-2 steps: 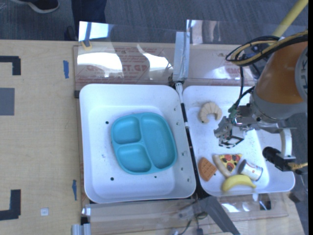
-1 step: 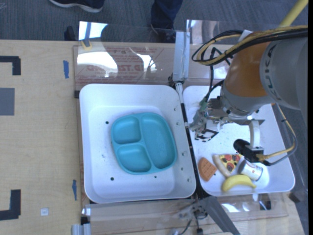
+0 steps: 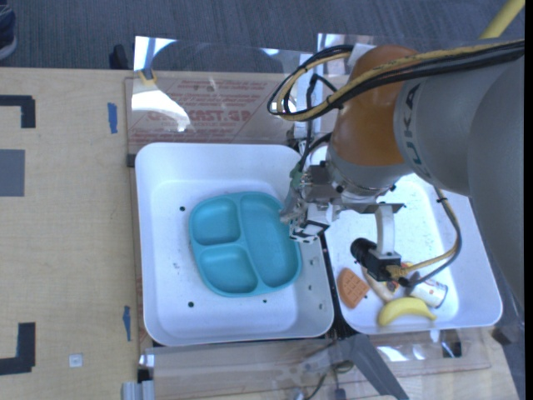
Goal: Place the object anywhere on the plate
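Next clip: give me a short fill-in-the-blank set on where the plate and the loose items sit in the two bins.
1. The blue plate has ___ compartments.
2. The plate lies in the ___ bin in the camera view.
3. The banana lies in the ___ bin, near its front edge.
4. The waffle-like orange piece lies just to the ___ of the banana in the camera view.

Missing words: three; left; right; left

Matt blue plastic plate (image 3: 250, 248)
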`<action>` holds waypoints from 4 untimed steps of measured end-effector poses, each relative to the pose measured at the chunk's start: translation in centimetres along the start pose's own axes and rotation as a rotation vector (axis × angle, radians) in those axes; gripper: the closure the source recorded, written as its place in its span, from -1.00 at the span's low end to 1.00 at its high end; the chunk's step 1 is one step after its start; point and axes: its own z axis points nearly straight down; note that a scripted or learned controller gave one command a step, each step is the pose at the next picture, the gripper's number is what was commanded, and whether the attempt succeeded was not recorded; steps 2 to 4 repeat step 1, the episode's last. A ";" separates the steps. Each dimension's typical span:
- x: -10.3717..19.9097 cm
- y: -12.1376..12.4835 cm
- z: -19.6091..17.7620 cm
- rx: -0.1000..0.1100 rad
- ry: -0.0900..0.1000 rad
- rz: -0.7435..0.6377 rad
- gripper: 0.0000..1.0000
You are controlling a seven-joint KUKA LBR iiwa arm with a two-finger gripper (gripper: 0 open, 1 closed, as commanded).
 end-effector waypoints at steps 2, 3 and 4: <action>-0.4 0.0 0.1 0.002 -0.003 0.006 -1.00; -0.4 0.0 0.1 0.002 -0.003 0.006 -1.00; -0.4 0.0 0.1 0.002 -0.003 0.006 -1.00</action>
